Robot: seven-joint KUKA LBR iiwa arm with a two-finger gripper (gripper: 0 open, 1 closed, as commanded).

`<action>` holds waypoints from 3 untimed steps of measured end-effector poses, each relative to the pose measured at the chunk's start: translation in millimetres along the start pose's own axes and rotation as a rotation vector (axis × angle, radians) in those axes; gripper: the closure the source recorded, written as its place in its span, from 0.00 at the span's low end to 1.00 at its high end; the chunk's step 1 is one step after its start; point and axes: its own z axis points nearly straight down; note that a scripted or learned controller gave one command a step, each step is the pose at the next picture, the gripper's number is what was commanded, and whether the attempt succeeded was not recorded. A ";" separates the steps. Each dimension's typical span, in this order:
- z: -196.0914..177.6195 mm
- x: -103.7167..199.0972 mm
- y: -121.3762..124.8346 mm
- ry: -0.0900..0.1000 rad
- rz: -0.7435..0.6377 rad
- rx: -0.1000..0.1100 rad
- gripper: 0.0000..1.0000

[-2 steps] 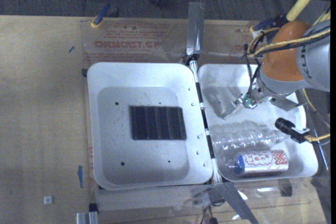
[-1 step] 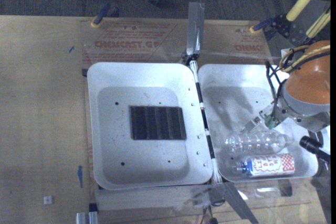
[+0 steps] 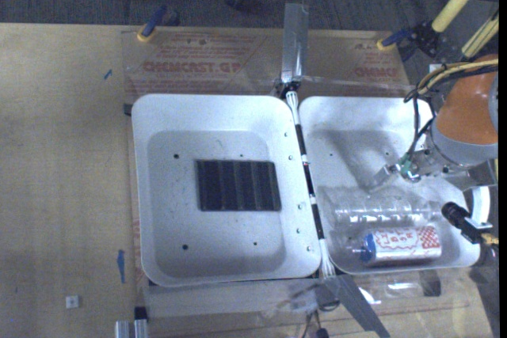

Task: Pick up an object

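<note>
**Arm Reaches Into the Right Bin, Near a Bottle and a Can**

A clear plastic bottle lies on its side in the right bin. It sits in the lower right part of the picture. You can see right through it, and it has bumpy rings along its body.

Just below the bottle lies a small can. It is white with red writing and a red checked end. Its other end, on the left, is blue. The can also lies on its side, very close to the bottle, near the bottom wall of the bin.

The gripper is above the bottle, in the middle of the right bin. It looks grey and shiny, with a small green spot beside it. It points down and to the left. It is near the top edge of the bottle, but the spot is blurry, so I cannot tell if it touches the bottle. I also cannot tell how wide the gripper is, or if it has anything in it.

The arm comes in from the right edge of the picture. It has a big orange band.

The left bin sits beside the right one. A dark ribbed pad lies flat in its middle.

Both bins sit on a wooden bench.
</note>
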 end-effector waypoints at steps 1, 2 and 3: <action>0.7 7.7 52.1 0.001 -0.013 0.000 0.00; -56.3 34.3 91.1 0.002 0.072 0.004 0.00; -36.8 1.0 16.1 0.005 -0.092 0.007 0.00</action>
